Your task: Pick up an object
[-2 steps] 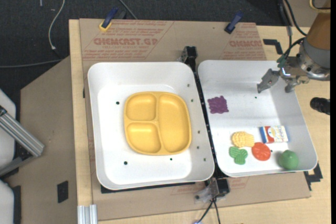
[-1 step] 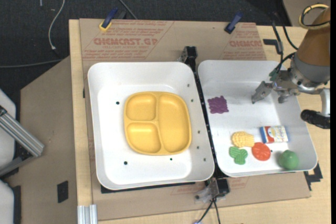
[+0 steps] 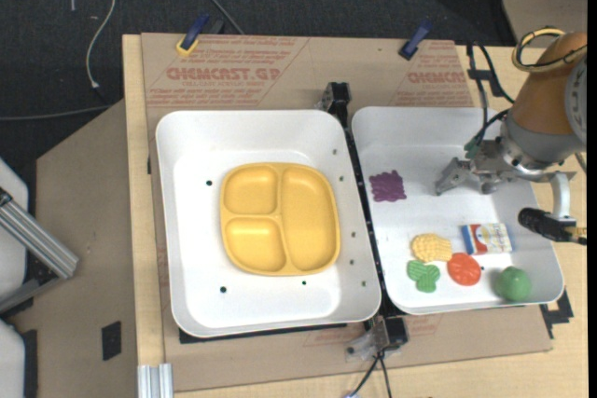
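My gripper [image 3: 464, 179] hovers in the right bin [image 3: 410, 130], and I cannot tell its state. The carton [image 3: 486, 239] lies flat below it, long axis left to right. Beside it sit a yellow corn piece [image 3: 431, 247], red tomato [image 3: 464, 269], green ball [image 3: 512, 283] and purple grapes [image 3: 387, 186]. The left bin [image 3: 187, 144] holds a yellow divided plate [image 3: 280, 219].

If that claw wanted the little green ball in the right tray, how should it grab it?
Likely straight from above, fingers closing across the green ball's round middle. It sits in the right bin's near corner, close to the wall, so a sideways approach looks cramped. The red piece beside it leaves a gap.
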Tool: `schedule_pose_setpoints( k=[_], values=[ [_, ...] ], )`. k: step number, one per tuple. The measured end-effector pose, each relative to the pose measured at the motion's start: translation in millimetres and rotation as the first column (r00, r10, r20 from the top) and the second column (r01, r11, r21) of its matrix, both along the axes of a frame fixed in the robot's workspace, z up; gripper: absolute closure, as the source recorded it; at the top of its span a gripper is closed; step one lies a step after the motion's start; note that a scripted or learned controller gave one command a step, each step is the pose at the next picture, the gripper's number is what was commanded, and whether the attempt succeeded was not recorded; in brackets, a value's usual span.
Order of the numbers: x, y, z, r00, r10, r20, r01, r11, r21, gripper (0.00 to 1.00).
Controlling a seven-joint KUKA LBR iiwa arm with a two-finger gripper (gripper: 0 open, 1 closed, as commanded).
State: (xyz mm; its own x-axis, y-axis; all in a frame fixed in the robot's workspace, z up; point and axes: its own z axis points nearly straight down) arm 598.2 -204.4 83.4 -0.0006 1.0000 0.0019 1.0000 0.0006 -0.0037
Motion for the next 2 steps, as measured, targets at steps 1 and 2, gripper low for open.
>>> schedule_pose_setpoints(
  k=[1,2],
  values=[
    [1,0,13,1.000,0.000,0.004,0.000,1.000,-0.001,1.00],
    [3,10,66,1.000,0.001,0.010,-0.001,1.000,-0.003,1.00]
  ],
)
